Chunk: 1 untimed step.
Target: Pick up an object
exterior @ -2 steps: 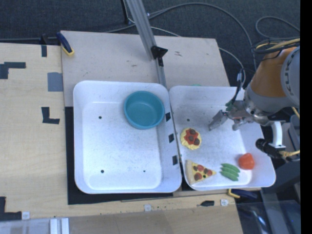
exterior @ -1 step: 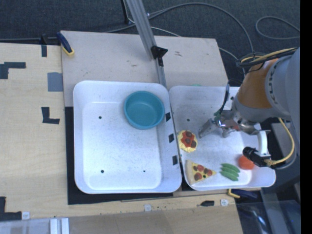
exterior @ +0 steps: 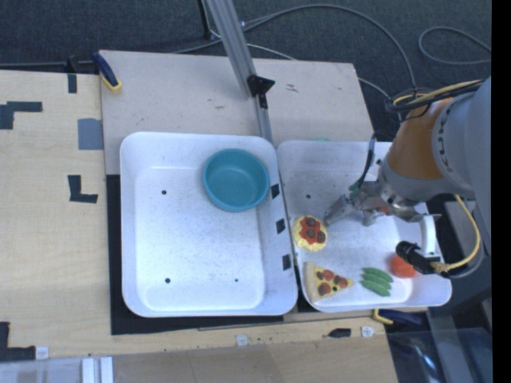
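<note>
Camera view, from the left: the left bin [exterior: 160,282] holds a blue bowl [exterior: 236,179] at its far right corner, upright, its rim close to the bin's far wall. Just beside it stands the right bin [exterior: 319,162], the two rims touching along the middle. In the right bin, near its left wall, lies a small round toy pizza [exterior: 310,233], yellow with dark red toppings. Nearer the camera lies a toy pizza slice [exterior: 326,281], a yellow wedge with red spots, its point aimed right. Right of the slice lies a green pea pod [exterior: 376,282], dark and ridged, near the bin's near rim. Farther right, at the bin's right edge, sits a small red-orange piece [exterior: 402,267], partly hidden by a black part of the arm. The gripper [exterior: 334,212] hangs over the right bin, its tip just right of the round pizza; I cannot tell how it is set. Nothing shows between it and the pizza.
</note>
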Each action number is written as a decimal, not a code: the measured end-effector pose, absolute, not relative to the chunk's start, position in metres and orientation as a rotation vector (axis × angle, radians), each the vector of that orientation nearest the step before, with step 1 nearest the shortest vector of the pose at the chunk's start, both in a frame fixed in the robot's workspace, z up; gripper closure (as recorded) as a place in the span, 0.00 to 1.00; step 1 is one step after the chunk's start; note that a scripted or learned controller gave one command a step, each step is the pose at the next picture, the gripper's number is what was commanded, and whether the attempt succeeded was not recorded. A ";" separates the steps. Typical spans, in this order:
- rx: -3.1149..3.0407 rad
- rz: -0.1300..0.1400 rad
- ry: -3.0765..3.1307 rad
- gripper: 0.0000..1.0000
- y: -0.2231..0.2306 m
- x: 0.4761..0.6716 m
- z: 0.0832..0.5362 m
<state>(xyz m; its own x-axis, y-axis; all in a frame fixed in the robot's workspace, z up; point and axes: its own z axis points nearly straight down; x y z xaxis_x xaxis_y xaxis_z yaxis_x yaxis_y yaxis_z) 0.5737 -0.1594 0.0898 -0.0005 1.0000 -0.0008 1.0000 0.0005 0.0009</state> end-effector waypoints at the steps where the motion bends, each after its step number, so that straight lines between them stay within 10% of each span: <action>1: 2.219 0.001 2.219 1.00 -0.160 0.574 0.101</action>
